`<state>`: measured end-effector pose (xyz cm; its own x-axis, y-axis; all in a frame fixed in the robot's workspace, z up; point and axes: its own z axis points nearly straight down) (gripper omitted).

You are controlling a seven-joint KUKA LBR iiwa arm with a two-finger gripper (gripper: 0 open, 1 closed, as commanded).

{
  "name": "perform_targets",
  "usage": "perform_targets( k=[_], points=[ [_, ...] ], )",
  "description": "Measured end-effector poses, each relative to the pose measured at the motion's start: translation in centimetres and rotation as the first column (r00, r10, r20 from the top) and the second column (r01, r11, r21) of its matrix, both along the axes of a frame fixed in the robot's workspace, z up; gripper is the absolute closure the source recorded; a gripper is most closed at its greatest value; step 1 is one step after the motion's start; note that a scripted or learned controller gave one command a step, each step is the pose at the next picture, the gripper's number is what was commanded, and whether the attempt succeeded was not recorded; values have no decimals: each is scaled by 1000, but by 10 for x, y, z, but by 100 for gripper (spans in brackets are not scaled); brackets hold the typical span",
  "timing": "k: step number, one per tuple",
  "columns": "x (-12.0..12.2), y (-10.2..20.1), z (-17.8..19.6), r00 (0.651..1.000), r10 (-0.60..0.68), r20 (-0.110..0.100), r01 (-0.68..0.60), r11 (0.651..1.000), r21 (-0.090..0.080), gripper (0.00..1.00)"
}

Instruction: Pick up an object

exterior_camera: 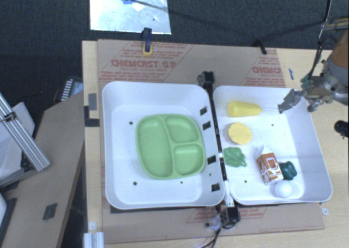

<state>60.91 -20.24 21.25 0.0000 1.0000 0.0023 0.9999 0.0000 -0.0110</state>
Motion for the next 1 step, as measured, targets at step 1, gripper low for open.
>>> perform_targets(
  k=[1],
  points=[
    [3, 1, 8, 1000, 3, 12, -3, 1000, -3, 0]
  ],
)
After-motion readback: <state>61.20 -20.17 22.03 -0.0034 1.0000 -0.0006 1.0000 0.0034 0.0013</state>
